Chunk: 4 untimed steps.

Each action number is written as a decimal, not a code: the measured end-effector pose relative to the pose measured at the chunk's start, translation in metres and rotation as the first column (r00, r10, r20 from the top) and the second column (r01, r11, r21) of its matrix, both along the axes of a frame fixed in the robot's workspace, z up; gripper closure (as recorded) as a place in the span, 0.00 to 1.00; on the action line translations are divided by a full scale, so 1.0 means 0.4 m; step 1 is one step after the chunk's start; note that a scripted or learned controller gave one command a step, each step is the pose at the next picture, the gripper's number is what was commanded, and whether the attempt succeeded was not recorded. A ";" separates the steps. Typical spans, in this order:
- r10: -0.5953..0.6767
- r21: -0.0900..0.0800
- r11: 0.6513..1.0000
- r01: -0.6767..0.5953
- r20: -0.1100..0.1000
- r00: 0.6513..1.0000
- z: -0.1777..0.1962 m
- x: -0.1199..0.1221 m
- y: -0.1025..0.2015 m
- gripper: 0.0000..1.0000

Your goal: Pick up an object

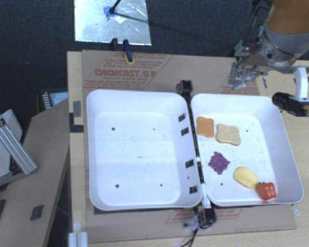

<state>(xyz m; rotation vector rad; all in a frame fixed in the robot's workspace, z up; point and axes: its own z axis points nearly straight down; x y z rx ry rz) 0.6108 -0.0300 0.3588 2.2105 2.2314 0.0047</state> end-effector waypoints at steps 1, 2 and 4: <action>-0.012 -0.002 1.000 0.012 -0.007 1.000 -0.106 -0.175 -0.078 1.00; 0.000 0.000 1.000 0.000 -0.004 1.000 -0.136 -0.237 0.091 1.00; 0.000 0.001 1.000 0.000 0.002 1.000 0.201 -0.262 0.404 1.00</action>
